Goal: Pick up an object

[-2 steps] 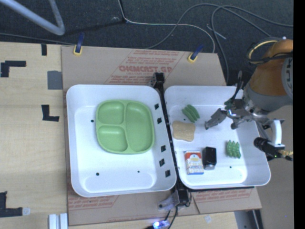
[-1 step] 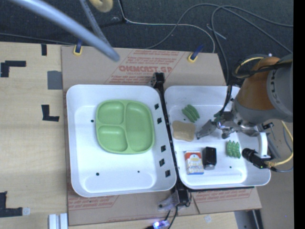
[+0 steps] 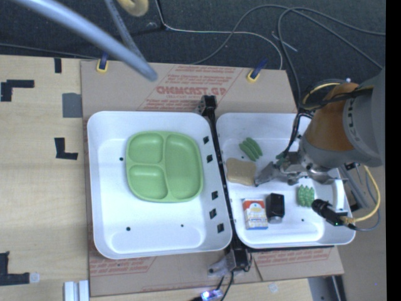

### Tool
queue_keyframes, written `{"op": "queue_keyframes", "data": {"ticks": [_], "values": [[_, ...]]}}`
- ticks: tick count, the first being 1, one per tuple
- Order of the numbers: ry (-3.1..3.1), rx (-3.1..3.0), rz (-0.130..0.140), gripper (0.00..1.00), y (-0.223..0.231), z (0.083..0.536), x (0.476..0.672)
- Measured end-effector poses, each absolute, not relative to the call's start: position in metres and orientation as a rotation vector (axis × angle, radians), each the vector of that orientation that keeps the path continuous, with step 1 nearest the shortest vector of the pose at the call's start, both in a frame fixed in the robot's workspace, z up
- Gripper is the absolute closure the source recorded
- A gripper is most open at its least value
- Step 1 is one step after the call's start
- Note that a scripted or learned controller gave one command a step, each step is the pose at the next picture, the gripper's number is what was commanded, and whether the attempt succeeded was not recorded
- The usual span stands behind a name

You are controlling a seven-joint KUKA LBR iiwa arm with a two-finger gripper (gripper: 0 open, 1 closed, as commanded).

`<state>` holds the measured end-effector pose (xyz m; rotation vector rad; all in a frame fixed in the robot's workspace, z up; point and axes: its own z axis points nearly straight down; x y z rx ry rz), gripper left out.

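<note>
So the arm [image 3: 341,127] comes in from the right and is hunched over the right bin [image 3: 282,123], orange band up top and the claw [image 3: 266,173] pointing left toward the middle of that bin. The fingertips sit right at the edge of a tan sponge-looking block [image 3: 239,171] that lies near the bin's left wall, just beside the divider. Honestly it's too murky down there to tell whether the claw is spread or clenched, and nothing is visibly sitting between its tips, so I can't say it has hold of anything. Other stuff in the same bin: a small dark green piece [image 3: 251,148] up above the tan block, a lighter green bumpy thing [image 3: 305,195] tucked under the wrist toward the right side, a little black box [image 3: 276,207] near the front, and right beside it on its left a small red and white carton [image 3: 254,214], the two just about touching. The left bin [image 3: 100,168] holds a pale green divided plate [image 3: 165,166] with three compartments, lying flat roughly in the middle. Both bins rest on a sheet of cardboard [image 3: 188,83] with red print on it, and some loose cables [image 3: 263,24] trail across the dark floor behind.
</note>
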<state>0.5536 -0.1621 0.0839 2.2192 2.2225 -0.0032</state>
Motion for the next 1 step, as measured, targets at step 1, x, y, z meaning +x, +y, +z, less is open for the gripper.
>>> {"op": "queue_keyframes", "data": {"ticks": [1], "values": [[2.220,2.217,-0.001,1.00,-0.1625,0.0958,0.5545]]}}
